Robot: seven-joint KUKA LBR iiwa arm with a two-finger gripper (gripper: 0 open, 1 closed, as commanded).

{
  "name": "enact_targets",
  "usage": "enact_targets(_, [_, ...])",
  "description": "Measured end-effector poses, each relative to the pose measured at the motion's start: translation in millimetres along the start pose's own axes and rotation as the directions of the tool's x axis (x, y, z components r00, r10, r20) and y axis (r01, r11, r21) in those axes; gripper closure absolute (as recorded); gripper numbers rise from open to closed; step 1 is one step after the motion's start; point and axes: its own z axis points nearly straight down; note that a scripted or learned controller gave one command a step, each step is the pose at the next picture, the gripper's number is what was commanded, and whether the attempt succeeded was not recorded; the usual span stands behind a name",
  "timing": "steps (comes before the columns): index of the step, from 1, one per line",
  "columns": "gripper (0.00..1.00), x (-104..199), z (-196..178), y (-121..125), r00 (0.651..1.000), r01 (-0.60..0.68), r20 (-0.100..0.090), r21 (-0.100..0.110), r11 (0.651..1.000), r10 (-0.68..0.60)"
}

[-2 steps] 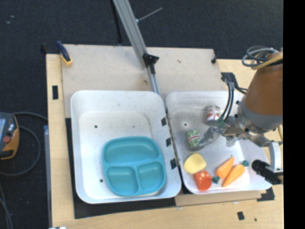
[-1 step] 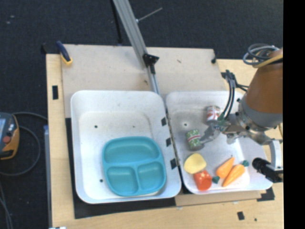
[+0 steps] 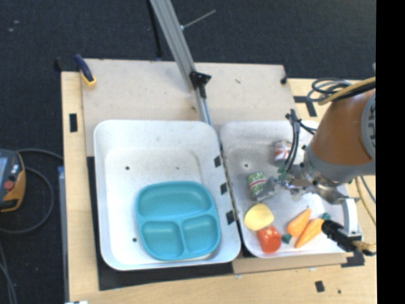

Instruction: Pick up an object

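Nearest my camera, along the near edge of the right bin (image 3: 235, 145), sit a red tomato-like piece (image 3: 269, 239), two carrots (image 3: 302, 227) and a yellow lemon-like piece (image 3: 259, 216). My pick, as I judge it, is the small green-and-white can (image 3: 257, 184) a little farther in, near the middle of that bin. It lies on its side, tilted, its long axis running roughly left to right, with a green label and pale ends.

From the can outward: the tool (image 3: 290, 183) is just to its right, low in the bin, under the arm's grey wrist and orange band (image 3: 342, 132). So the can lies to the left of the tool, close beside it; I cannot tell whether they touch. The wrist hides the tip, so I cannot tell how wide the tool stands, and I see nothing held in it.

A second small can (image 3: 281, 150), red and white, rests farther back in the same bin, near the wrist. The lemon piece is just near of the green can and could get nudged if I come in low from the right.

Across the divider, the left bin (image 3: 114, 144) holds a blue divided tray (image 3: 178, 219) toward its near side. Both bins sit on the desk (image 3: 139, 87), with a slanted metal rail (image 3: 171, 24) crossing its far side.
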Motion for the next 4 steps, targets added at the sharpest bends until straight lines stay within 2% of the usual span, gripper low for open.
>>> enact_targets(1, [0.0,-1,63,-3,1.0,0.0,0.0,0.001,1.0,0.0])
enact_targets(2, [0.0,-3,82,-2,1.0,0.0,0.001,-0.005,1.0,0.0])
enact_targets(3, [1.0,-4,69,0,1.0,-0.007,0.002,-0.012,1.0,0.007])
enact_targets(4, [1.0,5,13,1,1.0,0.005,0.0,-0.011,1.0,-0.005])
